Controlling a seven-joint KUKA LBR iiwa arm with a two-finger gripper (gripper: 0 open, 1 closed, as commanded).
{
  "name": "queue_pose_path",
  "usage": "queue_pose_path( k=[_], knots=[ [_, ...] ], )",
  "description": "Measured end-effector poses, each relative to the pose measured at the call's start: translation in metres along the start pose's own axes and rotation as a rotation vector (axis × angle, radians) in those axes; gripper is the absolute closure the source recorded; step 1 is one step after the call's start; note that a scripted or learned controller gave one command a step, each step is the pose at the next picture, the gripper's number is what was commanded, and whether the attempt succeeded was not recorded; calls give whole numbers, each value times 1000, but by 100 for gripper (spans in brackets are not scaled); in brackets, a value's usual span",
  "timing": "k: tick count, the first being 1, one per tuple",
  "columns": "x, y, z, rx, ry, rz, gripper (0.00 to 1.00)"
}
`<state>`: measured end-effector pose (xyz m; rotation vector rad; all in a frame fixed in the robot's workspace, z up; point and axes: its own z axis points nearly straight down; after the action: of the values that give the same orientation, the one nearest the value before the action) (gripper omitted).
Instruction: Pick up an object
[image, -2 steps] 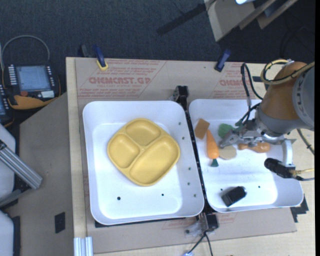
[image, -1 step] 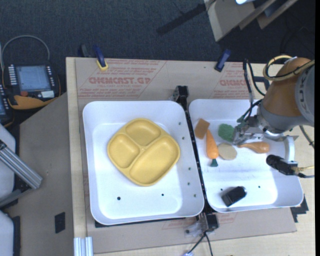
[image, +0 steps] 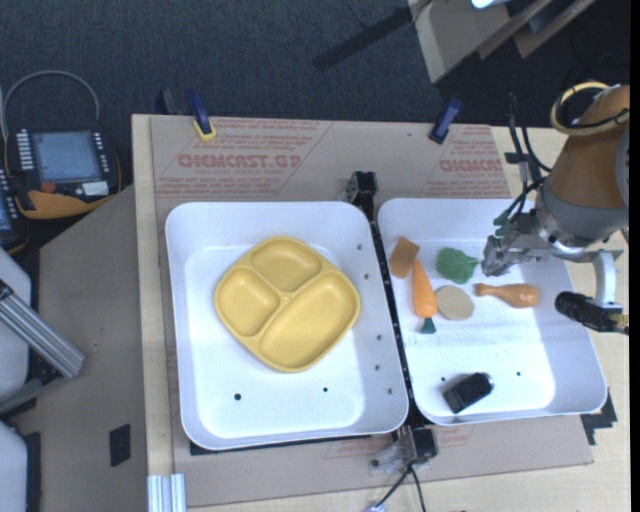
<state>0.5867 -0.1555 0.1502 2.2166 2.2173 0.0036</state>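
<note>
pincer (image: 497, 262) (grip unclear) | right bin (image: 570, 400) | green toy (image: 456, 264) just left

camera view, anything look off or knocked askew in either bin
Nothing stands out. The yellow divided plate lies flat in the left bin, turned at a slant to its walls. In the right bin the carrot, green piece, drumstick and black object lie loose and apart, none spilled.
</note>
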Motion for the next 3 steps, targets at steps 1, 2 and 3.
queue_pose_path(
  k=[1, 2, 3],
  knots=[
    [0, 12, -55, -2, 0, -2, 100],
    [5, 17, -100, -1, 0, -2, 100],
    [55, 5, -106, 7, 5, -5, 100]
  ],
)
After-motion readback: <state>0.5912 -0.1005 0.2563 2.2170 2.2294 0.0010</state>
